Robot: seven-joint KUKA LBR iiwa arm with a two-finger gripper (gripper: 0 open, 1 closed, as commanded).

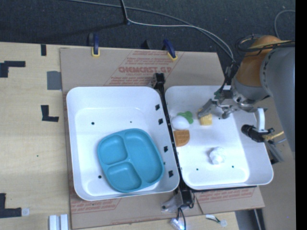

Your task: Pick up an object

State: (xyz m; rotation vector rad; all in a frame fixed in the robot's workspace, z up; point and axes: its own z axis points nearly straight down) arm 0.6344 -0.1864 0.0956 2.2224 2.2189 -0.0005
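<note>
Two white bins [115, 99] | cardboard sheet [139, 68] | wooden bench [29, 143] | dark carpet [57, 18]

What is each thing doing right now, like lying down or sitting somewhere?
Blue tray: lying flat in the left bin, nothing on it.
Yellow block: in the right bin, just under the gripper.
Green piece: touching the white ball.
Brown piece: flat by the divider.
White lump: alone on the bin floor.
Gripper: low over the yellow block.
</note>
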